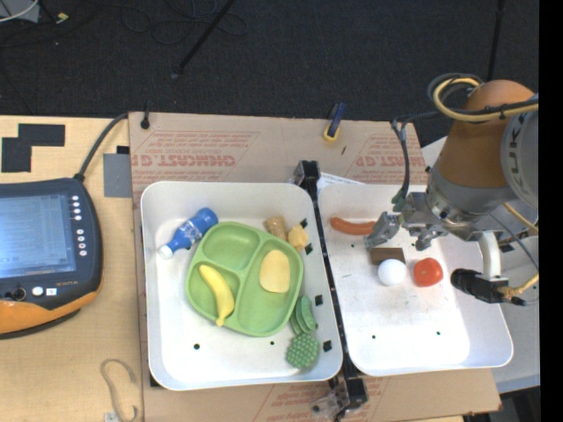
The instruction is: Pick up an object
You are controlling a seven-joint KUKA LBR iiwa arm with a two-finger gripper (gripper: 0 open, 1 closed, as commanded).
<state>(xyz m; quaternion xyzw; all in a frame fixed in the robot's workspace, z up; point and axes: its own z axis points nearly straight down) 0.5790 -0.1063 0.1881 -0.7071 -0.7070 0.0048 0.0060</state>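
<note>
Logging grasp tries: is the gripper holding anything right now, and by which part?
Nothing is held. The gripper hangs open above the right bin, just over the brown block.

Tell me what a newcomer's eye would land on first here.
First the green plate in the left bin, with a banana lying in it. Then the grey and orange arm over the right bin, its gripper just above a white ball and a red ball.
</note>
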